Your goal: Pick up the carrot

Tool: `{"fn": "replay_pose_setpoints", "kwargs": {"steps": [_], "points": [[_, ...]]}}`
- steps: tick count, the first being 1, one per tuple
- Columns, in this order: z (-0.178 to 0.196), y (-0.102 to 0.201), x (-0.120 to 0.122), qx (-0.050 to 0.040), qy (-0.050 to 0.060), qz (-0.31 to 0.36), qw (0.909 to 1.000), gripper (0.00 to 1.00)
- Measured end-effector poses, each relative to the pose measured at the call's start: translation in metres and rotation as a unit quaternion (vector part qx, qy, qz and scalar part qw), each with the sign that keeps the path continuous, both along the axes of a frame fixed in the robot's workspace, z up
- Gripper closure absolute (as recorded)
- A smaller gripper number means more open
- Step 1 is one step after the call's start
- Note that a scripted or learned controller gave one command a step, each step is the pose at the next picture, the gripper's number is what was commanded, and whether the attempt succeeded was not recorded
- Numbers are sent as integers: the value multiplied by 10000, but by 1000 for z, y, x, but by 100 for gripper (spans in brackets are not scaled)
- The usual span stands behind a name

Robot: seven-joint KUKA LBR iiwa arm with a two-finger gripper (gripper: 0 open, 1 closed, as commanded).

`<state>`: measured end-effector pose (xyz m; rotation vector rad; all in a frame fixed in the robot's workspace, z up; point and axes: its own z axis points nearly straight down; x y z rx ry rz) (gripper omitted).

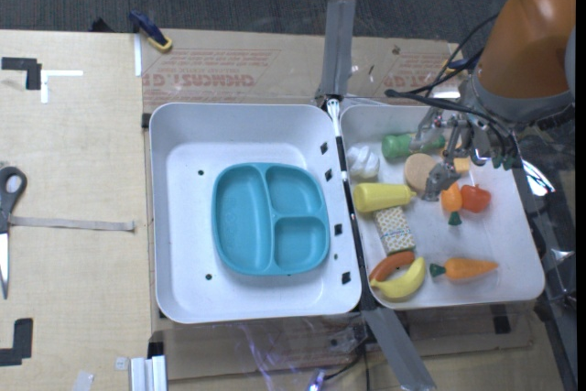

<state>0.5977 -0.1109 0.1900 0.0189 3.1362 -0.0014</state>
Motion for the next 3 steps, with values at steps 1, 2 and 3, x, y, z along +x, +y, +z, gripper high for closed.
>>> {"fn": "replay_pose_setpoints", "kwargs": {"steps": [1, 2, 3], "points": [[-72, -38, 34, -2, -2, 637, 9980, 0], [-96, -71, 5, -4, -1, 780, 9970, 0], [-82, -71, 9, -22, -65, 785, 9969, 100]]}}
